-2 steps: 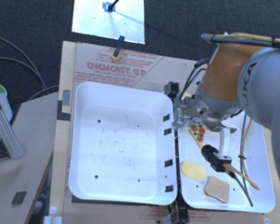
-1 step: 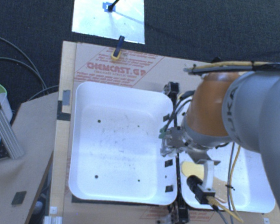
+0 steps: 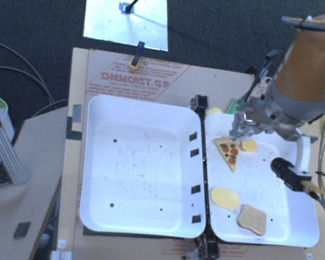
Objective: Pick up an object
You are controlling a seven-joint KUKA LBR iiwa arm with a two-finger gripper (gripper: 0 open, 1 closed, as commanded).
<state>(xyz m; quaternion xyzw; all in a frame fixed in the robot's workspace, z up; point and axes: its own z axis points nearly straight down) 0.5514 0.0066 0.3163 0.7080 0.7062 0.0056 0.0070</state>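
Note:
In the right bin [image 3: 300,227] lie a toy pizza slice [image 3: 228,151], a small yellow piece [image 3: 249,145], a flat yellow disc [image 3: 225,198] and a tan bread slice [image 3: 251,219]. My gripper [image 3: 241,131] hangs low over the bin's far part, just above the wide end of the pizza slice and beside the small yellow piece. The wrist hides the fingertips. Nothing shows between them.
The left bin [image 3: 140,170] lies beside the right one, joined by a black clamp rail [image 3: 201,160]. A black cylinder [image 3: 289,172] juts from the arm over the right bin. A yellow bit [image 3: 213,111] and a green bit [image 3: 233,105] lie behind the bins.

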